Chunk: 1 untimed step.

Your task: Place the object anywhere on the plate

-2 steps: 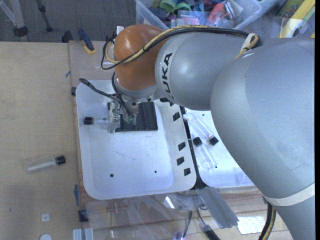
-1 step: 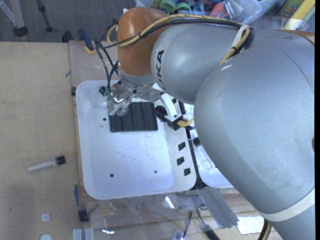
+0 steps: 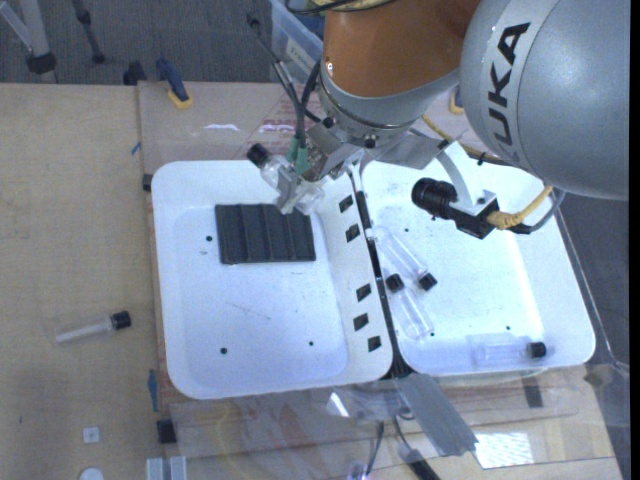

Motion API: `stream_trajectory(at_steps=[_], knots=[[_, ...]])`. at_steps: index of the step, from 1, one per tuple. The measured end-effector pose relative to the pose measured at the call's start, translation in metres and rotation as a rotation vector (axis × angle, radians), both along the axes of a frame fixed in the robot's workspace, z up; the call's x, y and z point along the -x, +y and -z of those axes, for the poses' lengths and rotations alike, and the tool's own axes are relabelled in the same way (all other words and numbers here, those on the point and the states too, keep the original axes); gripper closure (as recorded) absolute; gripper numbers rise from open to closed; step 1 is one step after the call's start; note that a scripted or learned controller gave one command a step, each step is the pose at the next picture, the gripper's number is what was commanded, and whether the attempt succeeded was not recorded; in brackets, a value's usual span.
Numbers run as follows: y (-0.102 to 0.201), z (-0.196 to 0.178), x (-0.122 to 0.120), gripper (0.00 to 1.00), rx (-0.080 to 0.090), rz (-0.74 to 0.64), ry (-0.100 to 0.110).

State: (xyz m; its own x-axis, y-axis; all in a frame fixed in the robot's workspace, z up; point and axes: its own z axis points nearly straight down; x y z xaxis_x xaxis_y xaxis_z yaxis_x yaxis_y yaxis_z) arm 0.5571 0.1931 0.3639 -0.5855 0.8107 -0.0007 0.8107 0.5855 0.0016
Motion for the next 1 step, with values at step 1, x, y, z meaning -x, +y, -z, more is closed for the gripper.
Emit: stream_trajectory(at_steps=[1], knots=[[0.0142, 0.1644, 0.0167, 1.0, 0.0, 0.13, 0.004]])
